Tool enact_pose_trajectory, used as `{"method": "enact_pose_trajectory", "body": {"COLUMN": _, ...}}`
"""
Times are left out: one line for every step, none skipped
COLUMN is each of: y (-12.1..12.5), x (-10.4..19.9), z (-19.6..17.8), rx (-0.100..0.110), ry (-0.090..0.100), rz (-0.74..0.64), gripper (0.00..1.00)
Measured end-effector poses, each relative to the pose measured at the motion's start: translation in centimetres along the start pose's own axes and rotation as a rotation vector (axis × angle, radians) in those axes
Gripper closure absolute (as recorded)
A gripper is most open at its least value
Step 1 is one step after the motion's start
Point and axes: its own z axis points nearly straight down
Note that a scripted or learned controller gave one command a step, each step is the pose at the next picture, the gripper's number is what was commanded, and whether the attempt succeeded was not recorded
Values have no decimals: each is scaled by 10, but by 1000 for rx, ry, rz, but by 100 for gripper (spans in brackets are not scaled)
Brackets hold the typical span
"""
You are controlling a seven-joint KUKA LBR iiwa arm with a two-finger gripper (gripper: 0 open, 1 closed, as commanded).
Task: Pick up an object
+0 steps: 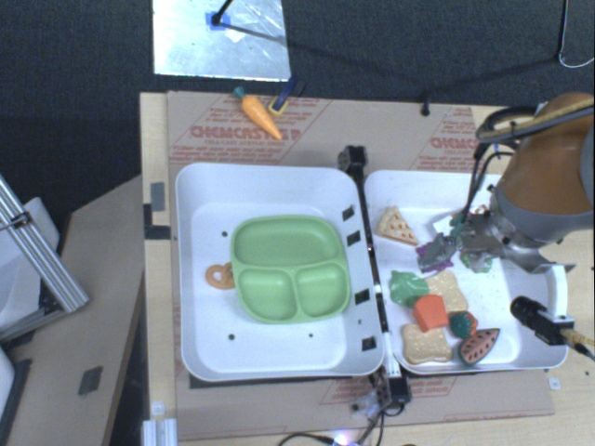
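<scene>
End effector above purple toy

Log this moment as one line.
arm: over right bin | hand: by purple toy | green tray: left bin

We see open floor around the green plate and pretzel in the left bin; toys crowd the right bin's middle, leaving its far corner bare.
</scene>
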Motion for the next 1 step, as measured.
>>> {"method": "enact_pose_trajectory", "body": {"y": 3, "x": 0, "z": -6, "rx": -12, "ry": -1, "rz": -2, "gripper": 0}}
